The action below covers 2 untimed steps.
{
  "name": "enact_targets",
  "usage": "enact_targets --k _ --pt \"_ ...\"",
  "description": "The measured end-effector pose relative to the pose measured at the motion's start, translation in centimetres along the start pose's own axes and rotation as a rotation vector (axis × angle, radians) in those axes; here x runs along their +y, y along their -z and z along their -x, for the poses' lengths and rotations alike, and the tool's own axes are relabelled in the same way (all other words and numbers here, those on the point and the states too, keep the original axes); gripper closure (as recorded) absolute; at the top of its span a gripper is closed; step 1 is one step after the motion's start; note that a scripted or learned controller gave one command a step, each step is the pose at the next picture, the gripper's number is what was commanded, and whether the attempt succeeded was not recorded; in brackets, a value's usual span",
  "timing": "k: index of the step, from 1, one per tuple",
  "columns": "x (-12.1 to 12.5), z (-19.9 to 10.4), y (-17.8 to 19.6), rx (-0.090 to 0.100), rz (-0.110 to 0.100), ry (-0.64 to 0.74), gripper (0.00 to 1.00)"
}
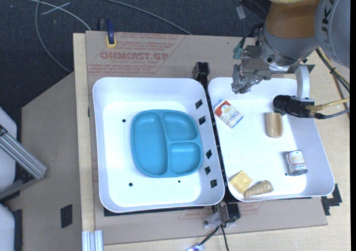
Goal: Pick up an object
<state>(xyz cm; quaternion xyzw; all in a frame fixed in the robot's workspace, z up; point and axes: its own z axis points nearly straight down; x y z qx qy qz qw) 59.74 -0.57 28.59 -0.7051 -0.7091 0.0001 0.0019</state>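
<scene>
The pincer (243, 85) hangs over the far left corner of the right bin (311, 188); whether it is wide or narrow cannot be told, and nothing shows in its grip. Just nearer the camera than the pincer lies a small red-and-white carton (228, 113), flat and tilted. Right of the carton lies a tan, rounded block (273, 124), with a black fitting (290, 104) just beyond it. Further toward the bin's near right is a small can (296, 162) on its side. At the near edge sit a yellow, cracker-like square (241, 181) and a brown crusty roll (258, 188), touching. The left bin (111, 188) holds a smooth blue plastic plate (166, 142) with three compartments.
</scene>
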Motion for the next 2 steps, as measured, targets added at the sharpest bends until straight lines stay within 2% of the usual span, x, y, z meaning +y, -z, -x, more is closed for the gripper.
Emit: enact_targets --k 1,2 --pt "-0.8 -4.6 -1.7 -0.001 -0.001 -0.001 1.0" --pt "-3.6 -9.2 -3.6 0.0 -0.003 -0.001 1.0"
